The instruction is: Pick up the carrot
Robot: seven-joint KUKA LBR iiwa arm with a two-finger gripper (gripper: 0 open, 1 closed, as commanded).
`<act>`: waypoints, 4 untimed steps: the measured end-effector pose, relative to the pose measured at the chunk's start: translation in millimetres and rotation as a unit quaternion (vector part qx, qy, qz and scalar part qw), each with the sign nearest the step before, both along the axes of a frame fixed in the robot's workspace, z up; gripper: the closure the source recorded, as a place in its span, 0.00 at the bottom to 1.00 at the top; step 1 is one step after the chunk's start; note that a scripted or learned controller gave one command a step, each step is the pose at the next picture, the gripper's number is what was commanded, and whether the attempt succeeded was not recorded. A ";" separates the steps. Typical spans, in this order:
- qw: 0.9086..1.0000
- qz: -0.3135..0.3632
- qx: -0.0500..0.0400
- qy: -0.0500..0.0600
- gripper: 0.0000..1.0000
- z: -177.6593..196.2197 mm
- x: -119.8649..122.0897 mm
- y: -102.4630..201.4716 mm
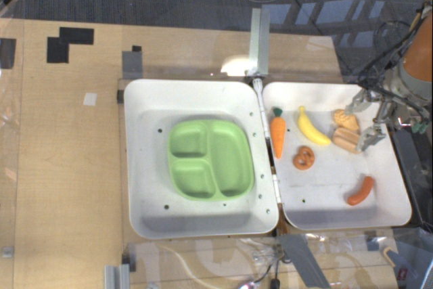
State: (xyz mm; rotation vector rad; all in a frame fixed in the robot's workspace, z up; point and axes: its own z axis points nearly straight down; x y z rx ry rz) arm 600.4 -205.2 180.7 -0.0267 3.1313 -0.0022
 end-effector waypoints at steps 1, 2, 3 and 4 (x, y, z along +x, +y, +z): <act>1.000 -0.001 0.000 -0.006 1.00 13.7 3.1 1.0; 0.981 0.196 -0.002 -0.001 1.00 83.4 -18.6 2.4; 0.981 0.195 -0.002 -0.001 0.00 83.2 -18.6 2.4; 0.988 0.154 -0.001 0.002 0.00 -50.7 -71.5 0.6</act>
